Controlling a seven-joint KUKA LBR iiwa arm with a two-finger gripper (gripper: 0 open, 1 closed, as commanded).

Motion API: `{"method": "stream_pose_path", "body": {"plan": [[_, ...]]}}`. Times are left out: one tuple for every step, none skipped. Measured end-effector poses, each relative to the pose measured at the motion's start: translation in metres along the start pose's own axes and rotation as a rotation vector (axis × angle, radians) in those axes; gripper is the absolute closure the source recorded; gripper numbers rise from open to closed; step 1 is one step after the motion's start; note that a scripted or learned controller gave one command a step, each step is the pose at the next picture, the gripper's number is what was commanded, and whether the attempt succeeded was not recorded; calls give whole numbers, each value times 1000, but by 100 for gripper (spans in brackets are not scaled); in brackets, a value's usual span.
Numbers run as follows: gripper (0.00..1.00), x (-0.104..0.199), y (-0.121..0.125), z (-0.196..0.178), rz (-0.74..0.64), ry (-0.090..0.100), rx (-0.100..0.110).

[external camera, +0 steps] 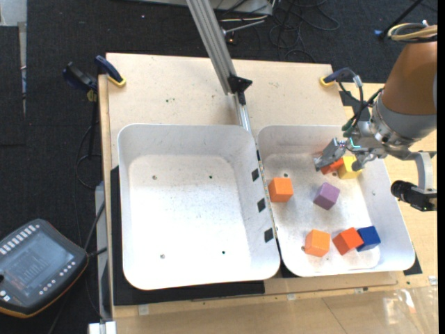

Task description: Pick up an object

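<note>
- Bench (174, 89) of pale board carries two shallow white bins side by side; the left bin (139, 152) sits toward its left edge.
- Arm (410, 82), grey with an orange band, reaches over the right bin (292, 145) near that bin's far right corner.
- Gripper (334, 160) hangs low by the far right edge; whether its jaws are apart or together cannot be told.
- Yellow block (350, 170) lies just beside the gripper, with a small orange-red piece (336, 163) against it.
- Purple cube (326, 195) sits mid-bin.
- Orange cube (281, 189) lies near the left edge.
- Along the near edge: second orange cube (318, 242), red cube (347, 241) and blue cube (368, 237) touching.
</note>
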State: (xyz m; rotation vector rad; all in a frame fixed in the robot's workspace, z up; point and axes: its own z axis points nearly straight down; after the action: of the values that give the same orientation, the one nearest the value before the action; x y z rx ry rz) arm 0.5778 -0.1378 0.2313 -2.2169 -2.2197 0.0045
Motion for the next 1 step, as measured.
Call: {"method": "stream_pose_path", "body": {"plan": [[0, 0, 1, -3, 1, -1, -5]]}}
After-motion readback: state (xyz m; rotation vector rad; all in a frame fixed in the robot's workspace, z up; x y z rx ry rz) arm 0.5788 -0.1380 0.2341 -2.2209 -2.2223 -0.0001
